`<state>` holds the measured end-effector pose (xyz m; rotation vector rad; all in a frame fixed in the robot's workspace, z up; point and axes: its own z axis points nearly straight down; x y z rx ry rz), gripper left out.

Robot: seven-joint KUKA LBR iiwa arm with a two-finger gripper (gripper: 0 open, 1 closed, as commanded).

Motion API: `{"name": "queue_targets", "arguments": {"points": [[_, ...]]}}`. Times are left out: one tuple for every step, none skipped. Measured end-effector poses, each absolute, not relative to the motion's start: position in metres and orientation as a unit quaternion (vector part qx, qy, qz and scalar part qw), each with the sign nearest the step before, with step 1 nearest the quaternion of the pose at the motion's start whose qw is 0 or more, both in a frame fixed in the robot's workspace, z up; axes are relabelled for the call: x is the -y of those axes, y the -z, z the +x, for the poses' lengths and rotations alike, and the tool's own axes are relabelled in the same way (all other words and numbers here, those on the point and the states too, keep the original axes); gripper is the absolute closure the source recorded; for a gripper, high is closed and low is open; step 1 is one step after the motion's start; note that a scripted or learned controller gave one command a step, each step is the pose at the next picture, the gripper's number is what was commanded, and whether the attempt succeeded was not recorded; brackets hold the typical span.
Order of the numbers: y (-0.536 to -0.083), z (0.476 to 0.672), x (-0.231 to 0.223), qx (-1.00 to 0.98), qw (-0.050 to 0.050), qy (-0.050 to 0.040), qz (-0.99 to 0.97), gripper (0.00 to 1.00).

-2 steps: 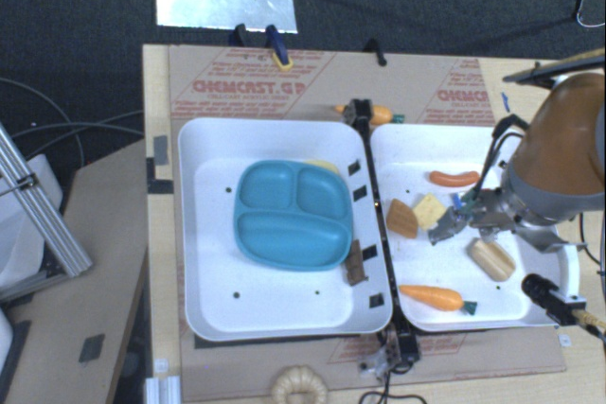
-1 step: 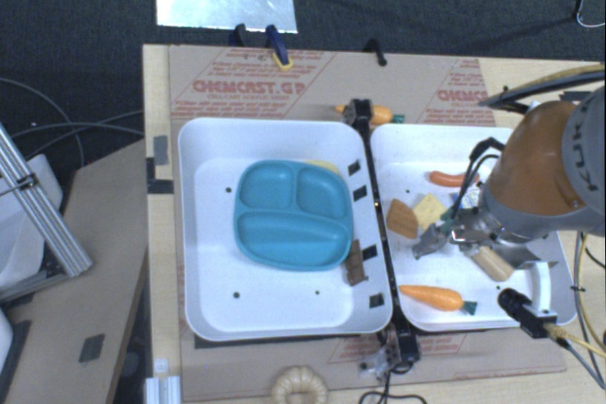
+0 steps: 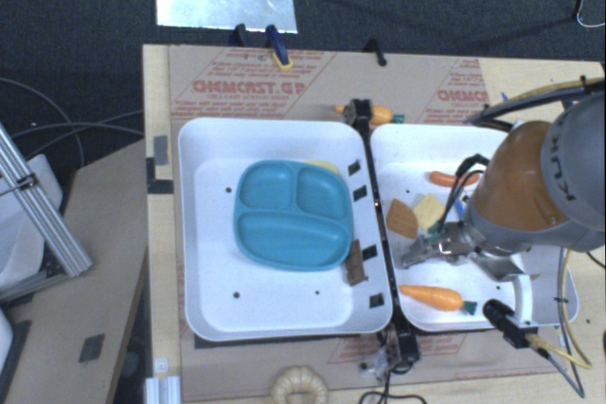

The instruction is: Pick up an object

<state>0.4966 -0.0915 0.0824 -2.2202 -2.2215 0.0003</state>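
Observation:
My gripper is low in the right bin, near its left wall. Just up and left of it lie a brown wedge and a pale yellow piece. Below the gripper, an orange carrot with a green tip rests along the bin's front. A smaller orange piece sits farther back. I see nothing held in the gripper. The grey and orange arm covers the bin's right half.
The left bin holds a blue divided plate, with a yellow item peeking out at its far edge. A brown object leans by the divider between the bins. An orange item lies behind the bins.

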Motion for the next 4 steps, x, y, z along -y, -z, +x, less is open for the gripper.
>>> {"name": "queue_targets", "arguments": {"points": [[-0.096, 0.498, 0.093, 0.707, -0.002, 0.001, -0.707, 1.0], [-0.147, 0.49, 0.097, 0.707, -0.002, 0.0016, -0.707, 1.0], [-0.202, 0.484, 0.091, 0.709, -0.003, 0.0022, -0.706, 1.0], [-0.226, 0.486, 0.091, 0.709, -0.002, 0.0015, -0.705, 1.0]]}}
